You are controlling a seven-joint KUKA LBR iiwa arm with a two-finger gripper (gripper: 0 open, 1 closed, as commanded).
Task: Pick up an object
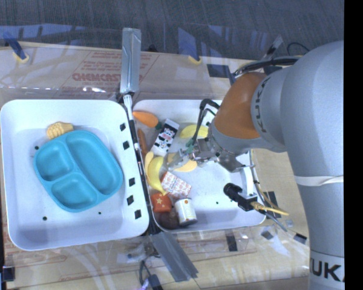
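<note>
We see the gripper (190, 156) low in the right bin (230, 213), over the banana (153, 169) at its nine o'clock side; whether it grips anything we cannot tell.

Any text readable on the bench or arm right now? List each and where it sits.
"CHEMCAST": red print on the clear sheet behind the bins.
"UK": white letters on the arm's base, cut off by the frame edge.
Packet and can labels: too small to read.
</note>
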